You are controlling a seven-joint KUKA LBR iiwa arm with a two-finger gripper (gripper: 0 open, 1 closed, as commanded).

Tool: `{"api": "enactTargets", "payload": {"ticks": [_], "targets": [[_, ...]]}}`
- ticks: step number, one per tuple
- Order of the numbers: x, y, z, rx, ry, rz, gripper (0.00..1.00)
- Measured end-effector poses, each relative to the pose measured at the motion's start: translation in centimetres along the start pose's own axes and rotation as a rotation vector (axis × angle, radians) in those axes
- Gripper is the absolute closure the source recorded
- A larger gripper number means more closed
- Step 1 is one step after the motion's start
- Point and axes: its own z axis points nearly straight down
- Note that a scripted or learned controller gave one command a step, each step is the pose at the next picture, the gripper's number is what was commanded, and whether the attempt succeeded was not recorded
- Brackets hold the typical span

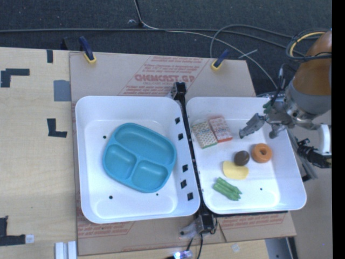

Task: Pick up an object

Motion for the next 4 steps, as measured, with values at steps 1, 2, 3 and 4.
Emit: {"api": "enactTargets", "payload": {"ticks": [1,2,3,4], "targets": [[0.0,0.3,-0.6,-0.012,-0.002,-0.003,0.0],[-0.4,0.3,3.8,-0.008,-0.003,-0.002,0.0],[0.5,0.0,9.9,-0.006,-0.001,-0.004,0.0],[0.6,0.1,12.6,-0.013,-0.004,-0.004,0.0]]}}
